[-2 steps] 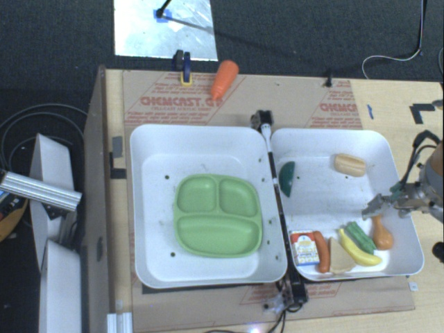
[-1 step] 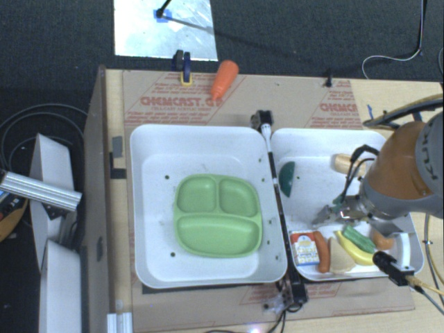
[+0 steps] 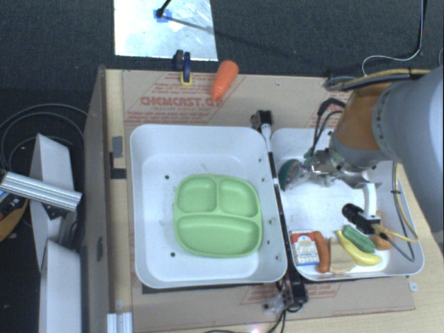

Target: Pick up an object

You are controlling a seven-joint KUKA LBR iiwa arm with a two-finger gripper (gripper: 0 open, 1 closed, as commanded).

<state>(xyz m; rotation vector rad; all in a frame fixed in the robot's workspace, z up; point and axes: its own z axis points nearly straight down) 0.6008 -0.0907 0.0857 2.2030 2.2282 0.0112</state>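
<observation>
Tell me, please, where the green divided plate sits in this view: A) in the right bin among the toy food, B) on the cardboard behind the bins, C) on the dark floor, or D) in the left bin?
D: the green divided plate lies flat in the left bin, while the banana and other small items are grouped in the right bin.

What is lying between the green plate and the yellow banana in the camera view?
In the camera view, the bins' touching walls come first after the green plate, then a small card packet and an orange sausage, before the banana.
</observation>
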